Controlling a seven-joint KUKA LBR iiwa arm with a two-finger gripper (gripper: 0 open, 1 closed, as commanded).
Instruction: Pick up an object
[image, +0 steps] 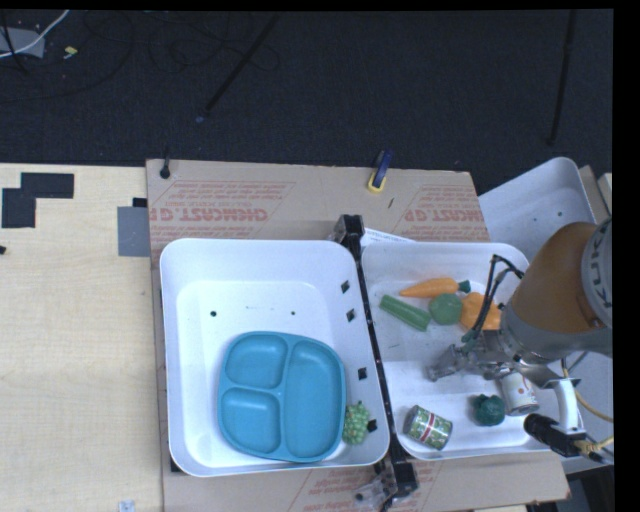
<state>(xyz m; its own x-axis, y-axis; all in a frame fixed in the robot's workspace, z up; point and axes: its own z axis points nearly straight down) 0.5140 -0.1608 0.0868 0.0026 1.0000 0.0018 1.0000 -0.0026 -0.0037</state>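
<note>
Gripper (447, 364), fingers' state indeterminate, sits mid right bin (440, 262). Nearest candidate: small can (428, 427) at the front edge; judged light, rigid, smooth. Grasp across its sides.

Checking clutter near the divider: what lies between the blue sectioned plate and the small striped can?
In the camera view, a green grape bunch sits between the blue sectioned plate and the striped can, alongside the bins' shared rim.

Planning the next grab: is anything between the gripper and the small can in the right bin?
Nothing visible stands between them. The gripper sits above bare bin floor, and the can lies below it near the right bin's front rim.
</note>
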